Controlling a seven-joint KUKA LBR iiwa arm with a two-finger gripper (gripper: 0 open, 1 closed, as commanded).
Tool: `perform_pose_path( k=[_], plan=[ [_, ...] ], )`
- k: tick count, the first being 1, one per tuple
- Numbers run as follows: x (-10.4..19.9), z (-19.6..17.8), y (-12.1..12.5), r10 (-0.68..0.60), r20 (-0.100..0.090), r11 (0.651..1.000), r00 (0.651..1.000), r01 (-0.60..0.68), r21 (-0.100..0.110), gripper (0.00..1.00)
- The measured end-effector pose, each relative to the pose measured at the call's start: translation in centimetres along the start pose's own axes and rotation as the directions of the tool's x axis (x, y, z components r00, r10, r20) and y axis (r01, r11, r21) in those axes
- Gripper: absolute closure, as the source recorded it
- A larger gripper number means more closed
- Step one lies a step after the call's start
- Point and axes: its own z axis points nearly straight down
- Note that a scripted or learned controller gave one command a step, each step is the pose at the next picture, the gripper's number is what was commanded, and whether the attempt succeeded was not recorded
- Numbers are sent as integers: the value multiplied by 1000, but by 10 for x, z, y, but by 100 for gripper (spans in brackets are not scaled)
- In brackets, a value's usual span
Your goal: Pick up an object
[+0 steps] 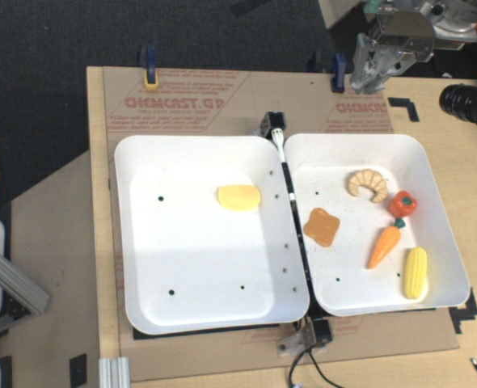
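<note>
The carrot point(384, 247) lies in the right bin point(432, 160), between tomato point(402, 204) and corn point(415, 272). It looks like light, stiff, smooth plastic; I'd pinch across its thick orange middle. My hand point(369, 75) hangs beyond the bin's far edge, grip unclear.

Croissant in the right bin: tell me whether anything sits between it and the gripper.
Nothing visible does. The gripper hangs above the bench beyond the right bin's far rim; the croissant lies nearest that rim, with bare bin floor between. The tomato sits beside it, farther off.
</note>
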Motion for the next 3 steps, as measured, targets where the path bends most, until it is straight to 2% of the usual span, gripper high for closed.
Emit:
perform_pose_path(
  k=[1,2,3],
  plan=[
    [-15,110,-54,1,1,999,1000,-1,33,100],
    [-19,-38,-17,-3,0,1000,1000,3,-1,100],
    [85,78,-42,-12,0,999,1000,12,31,100]
  ],
)
